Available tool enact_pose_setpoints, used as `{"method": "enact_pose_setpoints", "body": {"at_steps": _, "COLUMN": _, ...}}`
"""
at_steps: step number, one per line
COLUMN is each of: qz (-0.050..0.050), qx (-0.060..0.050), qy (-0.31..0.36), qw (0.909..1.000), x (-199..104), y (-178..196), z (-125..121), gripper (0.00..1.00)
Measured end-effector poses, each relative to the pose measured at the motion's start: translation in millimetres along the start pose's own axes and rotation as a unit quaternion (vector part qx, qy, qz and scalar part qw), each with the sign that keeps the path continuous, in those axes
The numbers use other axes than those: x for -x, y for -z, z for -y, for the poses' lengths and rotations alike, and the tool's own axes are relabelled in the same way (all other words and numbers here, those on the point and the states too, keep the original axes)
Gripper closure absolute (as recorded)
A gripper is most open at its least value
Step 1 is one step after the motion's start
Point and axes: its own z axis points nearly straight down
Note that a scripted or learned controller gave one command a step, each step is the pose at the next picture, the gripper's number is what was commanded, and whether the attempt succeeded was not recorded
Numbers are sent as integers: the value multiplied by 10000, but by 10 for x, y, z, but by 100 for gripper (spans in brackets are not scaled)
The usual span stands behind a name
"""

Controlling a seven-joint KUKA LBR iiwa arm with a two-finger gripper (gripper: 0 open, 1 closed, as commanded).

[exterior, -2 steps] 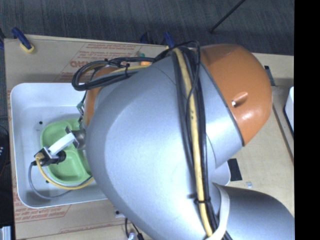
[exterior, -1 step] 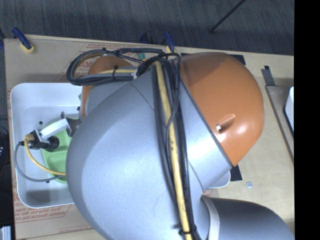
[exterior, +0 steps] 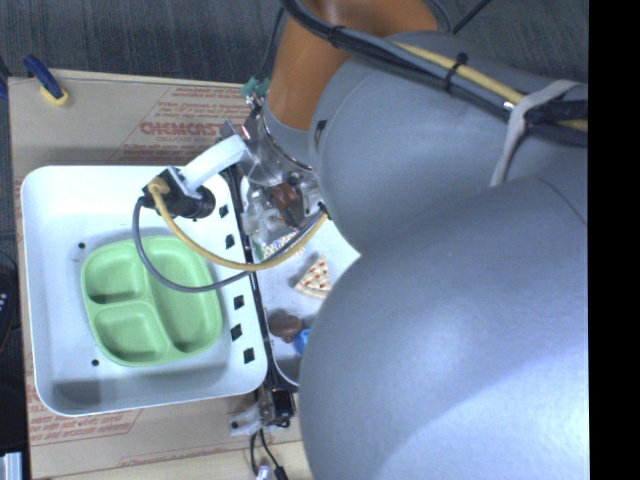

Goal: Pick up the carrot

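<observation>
My gripper (exterior: 268, 220) hangs low over the divider between the two bins, at the left edge of the right bin (exterior: 335, 250). The big grey arm (exterior: 450, 268) with its orange band (exterior: 330, 58) hides most of that bin. Just right of the gripper and apart from it lies a small orange-and-tan wedge-shaped toy (exterior: 314, 276). Nothing is recognisably held at the gripper.
A green three-compartment plate (exterior: 150, 303) lies in the left bin (exterior: 60, 198). A brown object (exterior: 284, 323) and a blue one (exterior: 300, 340) sit at the right bin's near-left corner. A black-and-yellow cable (exterior: 185, 230) loops over the left bin from the wrist.
</observation>
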Motion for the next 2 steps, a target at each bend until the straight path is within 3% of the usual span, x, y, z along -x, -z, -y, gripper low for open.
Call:
{"method": "enact_pose_setpoints", "body": {"at_steps": 1, "qz": 23, "qx": -23, "qy": 1311, "qw": 9914, "x": 392, "y": -808, "z": 292, "gripper": 100}}
{"method": "enact_pose_setpoints", "body": {"at_steps": 2, "qz": 28, "qx": -25, "qy": 430, "qw": 9991, "x": 347, "y": -1432, "z": 359, "gripper": 100}}
